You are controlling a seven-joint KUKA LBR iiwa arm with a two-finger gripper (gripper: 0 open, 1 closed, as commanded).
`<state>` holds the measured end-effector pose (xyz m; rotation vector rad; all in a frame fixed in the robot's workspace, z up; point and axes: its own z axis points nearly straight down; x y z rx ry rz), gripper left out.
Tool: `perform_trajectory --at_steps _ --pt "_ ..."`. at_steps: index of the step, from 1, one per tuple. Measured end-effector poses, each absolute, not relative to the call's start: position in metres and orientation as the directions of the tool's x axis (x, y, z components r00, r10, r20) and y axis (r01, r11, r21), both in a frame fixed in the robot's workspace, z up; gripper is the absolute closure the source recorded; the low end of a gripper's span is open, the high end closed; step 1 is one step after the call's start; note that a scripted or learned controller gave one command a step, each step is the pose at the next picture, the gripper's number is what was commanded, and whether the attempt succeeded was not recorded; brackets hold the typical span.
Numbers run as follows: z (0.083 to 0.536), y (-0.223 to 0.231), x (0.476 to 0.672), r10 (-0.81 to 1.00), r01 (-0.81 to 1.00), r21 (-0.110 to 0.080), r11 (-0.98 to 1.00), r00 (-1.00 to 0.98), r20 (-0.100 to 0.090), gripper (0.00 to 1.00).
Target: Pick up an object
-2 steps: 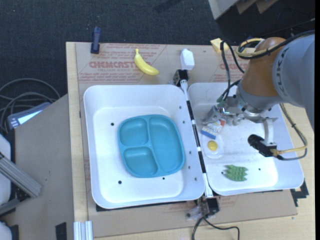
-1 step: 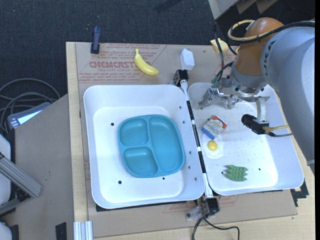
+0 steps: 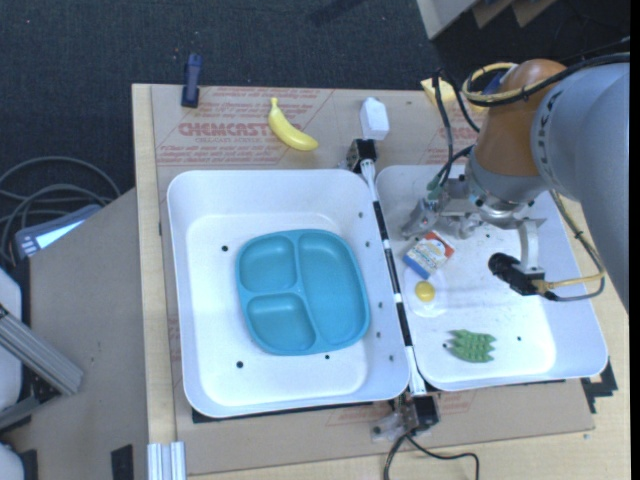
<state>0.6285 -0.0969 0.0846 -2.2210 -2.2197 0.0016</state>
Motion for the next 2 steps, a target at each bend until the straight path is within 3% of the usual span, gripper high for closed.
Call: perform_trajectory --at_steps 1,2 --pt "0.0844 -0.0969 0.5852 1.0 1.0 -0.002 -0.001 0.001 0.0 0.0" --pt "0.0943 -0.0966 0.5857 1.0 1.0 0.0 -0.001 0.001 0.001 1.0"
